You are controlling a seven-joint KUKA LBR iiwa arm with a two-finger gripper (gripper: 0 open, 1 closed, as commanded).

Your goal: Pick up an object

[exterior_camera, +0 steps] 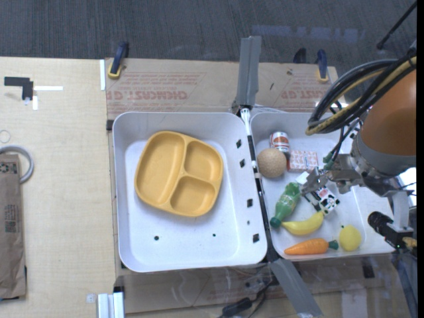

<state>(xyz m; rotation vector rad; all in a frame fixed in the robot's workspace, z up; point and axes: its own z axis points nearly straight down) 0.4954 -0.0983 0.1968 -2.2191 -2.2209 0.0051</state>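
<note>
Reaching in from the right, the gripper hangs low over the right bin, its metal fingers pointing toward the bin's middle. How far apart they stand cannot be told from this angle, and nothing can be made out between them.

Items nearest the fingers:
- small black-and-white toy, partly under the gripper; whether they touch cannot be told.
- green bottle, lying tilted just left of the fingers, cap end toward the divider.
- banana, lying just below the toy, touching the bottle's lower end.
- pink patterned packet, flat, just above the gripper.

Further out, same bin:
- tan round fruit, beside the divider, above the bottle.
- small can with red label, upright, touching the top of the round fruit.
- carrot, lying along the near wall, green tip to the right.
- lemon, just right of the carrot's tip.

Left bin:
- yellow three-compartment plate, lying flat in the upper middle.

Arm: grey wrist with orange band above the right bin's right side; black and yellow cables loop over it.

Surroundings: brown cardboard sheet behind the bins, held by blue clamps; pale wooden bench at left, bearing a brown paper bag at its edge.
</note>
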